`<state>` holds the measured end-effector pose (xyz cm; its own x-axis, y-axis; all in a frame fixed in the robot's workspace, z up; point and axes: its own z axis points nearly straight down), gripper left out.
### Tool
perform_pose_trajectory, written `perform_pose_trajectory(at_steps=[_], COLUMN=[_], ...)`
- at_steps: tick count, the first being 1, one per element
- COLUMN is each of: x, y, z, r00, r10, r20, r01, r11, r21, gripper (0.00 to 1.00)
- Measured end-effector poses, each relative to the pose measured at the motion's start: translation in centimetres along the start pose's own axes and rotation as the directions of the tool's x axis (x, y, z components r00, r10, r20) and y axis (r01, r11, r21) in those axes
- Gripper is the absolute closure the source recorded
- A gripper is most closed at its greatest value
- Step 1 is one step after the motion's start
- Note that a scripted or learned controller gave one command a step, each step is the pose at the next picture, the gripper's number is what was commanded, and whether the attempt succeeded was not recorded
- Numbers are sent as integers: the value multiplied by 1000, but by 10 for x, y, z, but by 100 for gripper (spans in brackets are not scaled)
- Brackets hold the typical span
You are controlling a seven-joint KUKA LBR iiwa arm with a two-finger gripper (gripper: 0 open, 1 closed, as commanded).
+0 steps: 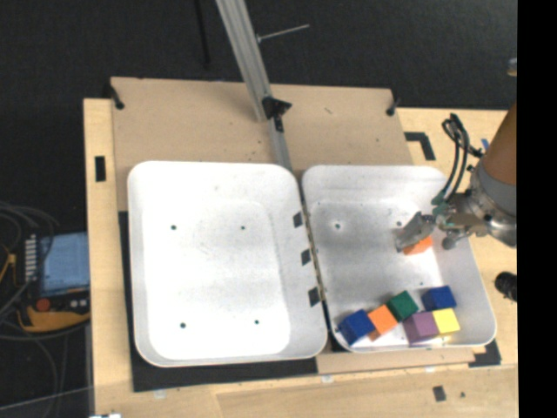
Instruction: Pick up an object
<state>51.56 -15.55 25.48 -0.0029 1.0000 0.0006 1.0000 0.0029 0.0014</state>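
White bins [213, 259], blue [356, 324], orange [382, 319], green [402, 305], purple [422, 326], yellow blocks [446, 321]

Arm [503, 159]: brownish-orange band near frame edge, grey metal wrist below. Black cables [459, 146] loop along wrist. Gripper [418, 232]: grey metallic fingers; small teal-green detail near its base.

Robotics lab, plywood bench [244, 111], twin white bins [218, 259], loose cables [26, 225]
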Motion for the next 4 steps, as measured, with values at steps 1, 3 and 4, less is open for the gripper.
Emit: perform_pose_trajectory(at_steps=[1, 3, 4], x=[0, -5, -6], y=[0, -13, -12], z=[0, 106, 156], r00=[1000, 1000, 1000], r10=[3, 4, 4], r20=[0, 1, 3], r01=[-3, -4, -4], r11=[1000, 1000, 1000], r21=[-1, 7, 0], gripper=[0, 0, 0])
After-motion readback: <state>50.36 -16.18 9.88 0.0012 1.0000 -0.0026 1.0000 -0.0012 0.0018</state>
